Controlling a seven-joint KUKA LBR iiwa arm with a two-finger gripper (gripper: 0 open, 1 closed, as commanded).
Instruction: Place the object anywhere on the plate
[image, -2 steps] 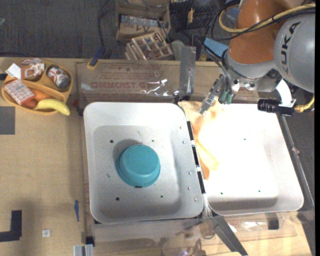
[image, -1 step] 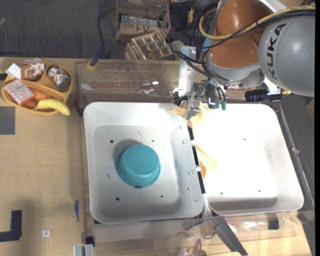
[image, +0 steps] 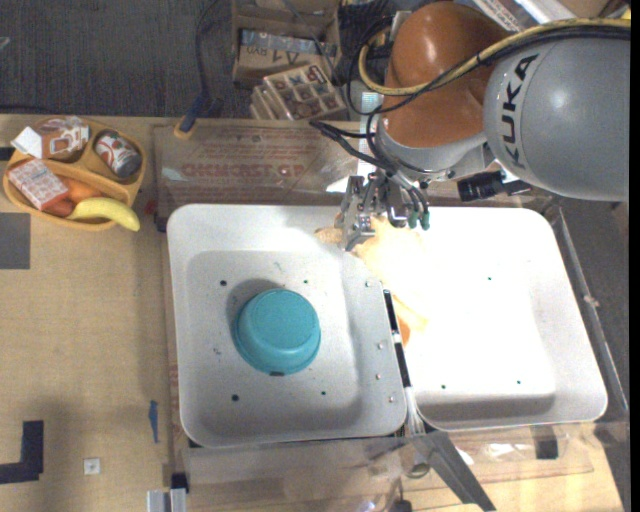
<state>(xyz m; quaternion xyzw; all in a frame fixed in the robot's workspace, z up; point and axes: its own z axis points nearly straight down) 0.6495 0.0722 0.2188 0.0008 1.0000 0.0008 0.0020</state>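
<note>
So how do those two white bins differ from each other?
The left bin holds a teal plate lying upside down near its middle; the right bin holds no plate. The right bin looks washed out by bright glare on its floor, while the left bin is evenly lit and greyer. The gripper hangs over their shared back corner, nearer the right bin. Both are shallow, white and about alike in size.

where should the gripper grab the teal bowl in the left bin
Probably at the rim of the teal bowl, coming straight down from above. It seems to lie upside down, a smooth dome with nothing to pinch on top, standing free of the left bin's walls.
</note>
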